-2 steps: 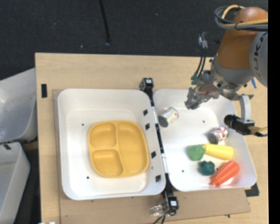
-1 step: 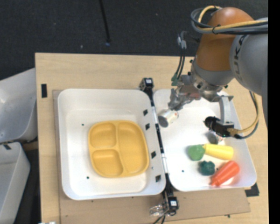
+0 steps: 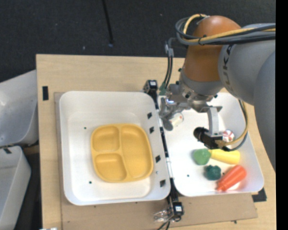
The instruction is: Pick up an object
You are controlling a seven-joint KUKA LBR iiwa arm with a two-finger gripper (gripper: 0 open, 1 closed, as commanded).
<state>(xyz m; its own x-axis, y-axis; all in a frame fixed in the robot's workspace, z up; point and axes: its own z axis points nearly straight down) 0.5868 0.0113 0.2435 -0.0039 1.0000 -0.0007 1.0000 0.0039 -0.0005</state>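
Observation:
My gripper (image 3: 169,120) hangs over the left edge of the right bin (image 3: 240,186), close to the divider between the two bins. Toy foods lie in the near right part of that bin: a light green piece (image 3: 200,156), a yellow banana-like piece (image 3: 225,156), a dark green piece (image 3: 212,172) and an orange carrot (image 3: 232,177). A small red-and-white thing (image 3: 226,136) sits just behind the yellow piece. All of them lie to the right of and nearer than the gripper, apart from it. Nothing shows between the gripper's tips.
The left bin (image 3: 69,128) holds a yellow divided plate (image 3: 121,152) in its middle. The arm's grey body and orange band (image 3: 206,47) hang over the far part of the right bin. A wooden bench (image 3: 86,68) surrounds both bins.

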